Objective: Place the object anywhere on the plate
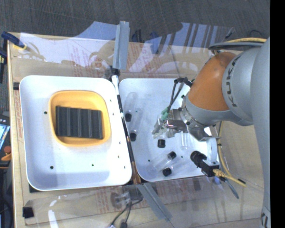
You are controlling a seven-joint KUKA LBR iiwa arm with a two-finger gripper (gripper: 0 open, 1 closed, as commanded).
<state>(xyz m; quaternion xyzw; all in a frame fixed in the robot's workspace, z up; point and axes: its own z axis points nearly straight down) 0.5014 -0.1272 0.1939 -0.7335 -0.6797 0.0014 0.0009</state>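
While the arm (228, 87) leans in from the right over the right bin (147, 91), its gripper (162, 128) hangs low above the middle of that bin, and from here I cannot tell whether anything is caught in it. The plate (79, 99) is yellow with a dark ridged centre, and it lies in the left bin (35, 141), well apart from the gripper. Several small clear tubes with black caps are scattered on the right bin's floor: one (131, 107) near the divider between the bins, another (162, 163) near the front edge, and a black cap (161, 143) just below the gripper.
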